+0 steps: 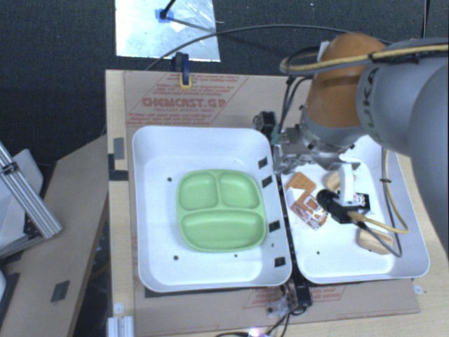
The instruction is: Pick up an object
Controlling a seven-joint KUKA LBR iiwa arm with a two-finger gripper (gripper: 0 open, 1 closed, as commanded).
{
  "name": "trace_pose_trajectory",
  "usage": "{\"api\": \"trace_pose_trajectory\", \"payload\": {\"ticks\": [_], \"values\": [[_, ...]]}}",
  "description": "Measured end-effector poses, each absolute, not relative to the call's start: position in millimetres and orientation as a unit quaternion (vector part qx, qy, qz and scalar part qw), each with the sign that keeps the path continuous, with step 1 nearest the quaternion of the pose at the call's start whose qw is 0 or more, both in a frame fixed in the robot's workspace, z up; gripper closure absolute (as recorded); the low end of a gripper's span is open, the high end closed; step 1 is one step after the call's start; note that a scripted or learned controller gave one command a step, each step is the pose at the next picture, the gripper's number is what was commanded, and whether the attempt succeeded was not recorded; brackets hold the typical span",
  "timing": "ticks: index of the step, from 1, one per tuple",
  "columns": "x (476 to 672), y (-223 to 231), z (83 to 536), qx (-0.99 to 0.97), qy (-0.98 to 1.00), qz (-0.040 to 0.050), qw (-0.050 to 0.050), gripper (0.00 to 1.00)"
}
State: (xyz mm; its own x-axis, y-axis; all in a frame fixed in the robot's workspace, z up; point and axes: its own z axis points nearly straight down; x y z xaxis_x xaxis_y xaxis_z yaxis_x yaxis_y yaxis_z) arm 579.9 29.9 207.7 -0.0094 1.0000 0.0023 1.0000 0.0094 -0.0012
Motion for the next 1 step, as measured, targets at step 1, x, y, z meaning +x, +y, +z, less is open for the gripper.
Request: {"api": "trace_pose_trajectory", "payload": {"ticks": [1], "values": [[571.8,77.9,204.1,-0.704,-0.71,-0.0007,0.001,1.0]]}}
